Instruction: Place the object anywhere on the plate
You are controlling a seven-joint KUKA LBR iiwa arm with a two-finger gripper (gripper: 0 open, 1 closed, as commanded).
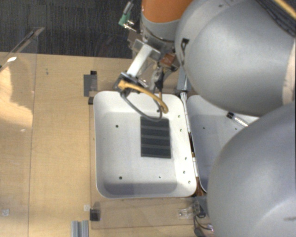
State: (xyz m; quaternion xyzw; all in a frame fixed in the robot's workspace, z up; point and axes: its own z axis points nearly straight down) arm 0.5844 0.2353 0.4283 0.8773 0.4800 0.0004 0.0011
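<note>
Grey casing comes first: my own arm (240, 60) bulks across the right side of the view, with the orange band (162, 10) showing at the far edge above my wrist. Under it lies the bench (51, 139), a pale tan wooden surface running out to the left.

The left bin (108, 152) is white, shallow and round-cornered, and it is in plain sight from rim to rim. The right bin (208, 118) stands just beside it, their rims almost touching, and my arm covers most of it, so only a strip of its far-left part shows.

The one loose thing I can make out is a dark ribbed slab (155, 138). It is a flat, dark grey rectangle with bands running across it, and it lies on the floor of the left bin, a little right of the middle. It sits squarely and flat, apart from every wall.

My gripper (155, 76) hangs over the far rim of the left bin, beyond the slab and apart from it. How wide my grip stands, and whether it has anything in it, cannot be made out from this angle.

Two small dark blocks sit on the bench beside the left bin. One block (92, 83) is at its far-left corner and the other block (95, 214) is at its near-left corner.
</note>
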